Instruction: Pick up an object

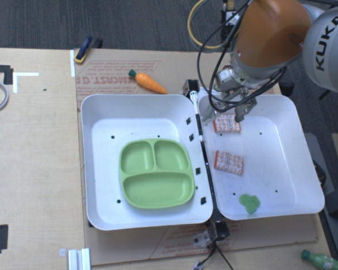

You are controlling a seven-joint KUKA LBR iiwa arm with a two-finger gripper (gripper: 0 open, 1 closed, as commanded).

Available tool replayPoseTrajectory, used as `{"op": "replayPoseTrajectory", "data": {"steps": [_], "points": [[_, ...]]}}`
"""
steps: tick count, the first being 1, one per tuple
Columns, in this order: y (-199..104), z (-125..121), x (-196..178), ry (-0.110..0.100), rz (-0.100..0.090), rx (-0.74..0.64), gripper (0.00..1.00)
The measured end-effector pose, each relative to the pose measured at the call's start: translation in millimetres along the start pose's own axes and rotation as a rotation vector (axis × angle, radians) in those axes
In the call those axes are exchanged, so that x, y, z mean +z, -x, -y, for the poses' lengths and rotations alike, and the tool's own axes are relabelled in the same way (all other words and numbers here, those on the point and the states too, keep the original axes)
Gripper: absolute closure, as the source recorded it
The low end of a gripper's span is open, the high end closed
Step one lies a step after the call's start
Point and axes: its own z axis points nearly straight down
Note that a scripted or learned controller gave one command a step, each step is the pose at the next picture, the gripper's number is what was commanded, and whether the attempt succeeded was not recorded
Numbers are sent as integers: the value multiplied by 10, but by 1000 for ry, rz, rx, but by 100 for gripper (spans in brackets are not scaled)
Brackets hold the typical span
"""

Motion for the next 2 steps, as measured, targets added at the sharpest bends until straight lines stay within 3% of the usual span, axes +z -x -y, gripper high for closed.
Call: {"op": "replayPoseTrajectory", "data": {"steps": [1, 2], "points": [[57, -667, -2, 3, -1, -87, 0], [200, -1192, -3, 4, -2, 43, 0]]}}
